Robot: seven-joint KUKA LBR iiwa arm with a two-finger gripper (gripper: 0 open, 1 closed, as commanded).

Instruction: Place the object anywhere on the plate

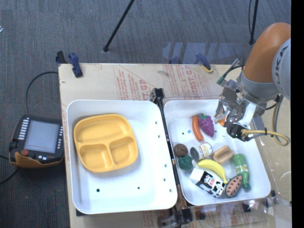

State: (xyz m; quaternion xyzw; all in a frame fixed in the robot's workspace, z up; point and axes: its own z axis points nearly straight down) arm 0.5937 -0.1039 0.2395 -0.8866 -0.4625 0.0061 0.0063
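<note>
A yellow plate (102,141) with three compartments lies in the left bin (142,198), nothing on it. The right bin (178,110) holds several toy foods: an orange sausage (196,128), purple grapes (206,125), a brown donut (180,150), a small can (202,151), a bread roll (223,153), a banana (211,166) and a green bottle (241,165). My gripper (229,119) hangs over the right bin's far right part, just right of the grapes. A small orange bit (222,122) shows at its left side; what it is I cannot tell.
A black-and-white carton (209,182), a green lump (185,163) and a reddish slice (232,185) crowd the right bin's front. A teach pendant (37,141) lies left of the bench. Clamps (75,63) sit at the bench's far edge.
</note>
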